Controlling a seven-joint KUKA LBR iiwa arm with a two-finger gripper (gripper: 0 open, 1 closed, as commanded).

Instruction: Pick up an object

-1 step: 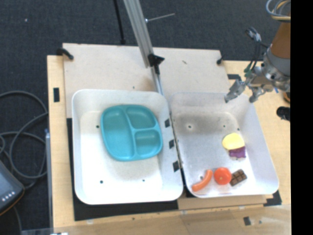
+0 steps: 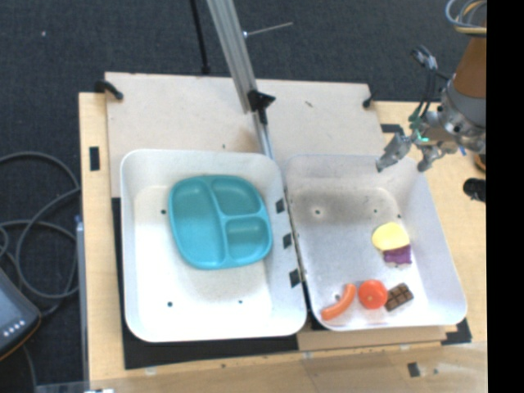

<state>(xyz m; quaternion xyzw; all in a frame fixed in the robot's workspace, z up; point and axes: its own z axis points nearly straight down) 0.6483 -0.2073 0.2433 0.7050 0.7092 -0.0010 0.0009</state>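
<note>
I see open floor across the right white bin (image 2: pixel 344 219); small toy foods (image 2: pixel 391 244) crowd its near right corner.

Arm (image 2: pixel 468 72): orange band w/ grey wrist below; end effector (image 2: pixel 407 155) has two thin grey fingers, teal spot near wrist.

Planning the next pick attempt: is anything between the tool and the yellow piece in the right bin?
Nothing visible stands between them. The tool hangs open over the right bin's far right corner, and bare bin floor separates it from the yellow piece, whose near side touches a purple piece.
</note>
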